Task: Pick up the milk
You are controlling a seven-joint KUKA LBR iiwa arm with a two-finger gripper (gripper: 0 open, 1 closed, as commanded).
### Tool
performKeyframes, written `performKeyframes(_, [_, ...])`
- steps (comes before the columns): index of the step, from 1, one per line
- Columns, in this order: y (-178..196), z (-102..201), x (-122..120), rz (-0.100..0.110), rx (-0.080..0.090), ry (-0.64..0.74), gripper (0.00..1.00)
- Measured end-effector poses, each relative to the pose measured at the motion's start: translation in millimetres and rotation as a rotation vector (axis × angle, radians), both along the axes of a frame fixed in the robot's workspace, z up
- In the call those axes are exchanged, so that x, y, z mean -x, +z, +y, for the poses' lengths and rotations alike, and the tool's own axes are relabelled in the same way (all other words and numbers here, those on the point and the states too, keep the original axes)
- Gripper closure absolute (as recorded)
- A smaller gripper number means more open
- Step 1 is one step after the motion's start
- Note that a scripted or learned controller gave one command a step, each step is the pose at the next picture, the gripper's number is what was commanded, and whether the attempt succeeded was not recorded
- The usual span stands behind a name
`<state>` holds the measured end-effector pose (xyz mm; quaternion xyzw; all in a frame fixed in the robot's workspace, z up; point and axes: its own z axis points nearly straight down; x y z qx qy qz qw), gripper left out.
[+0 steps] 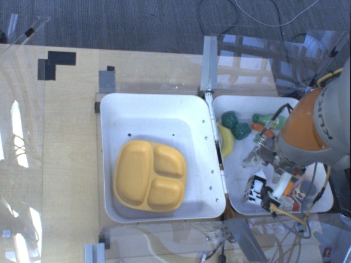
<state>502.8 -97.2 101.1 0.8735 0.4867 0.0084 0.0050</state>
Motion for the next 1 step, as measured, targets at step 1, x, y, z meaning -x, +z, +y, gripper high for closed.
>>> performKeyframes(1, [-12.1, -27.1, 11.8, 0.008, -0.001, -0.004, 0.0])
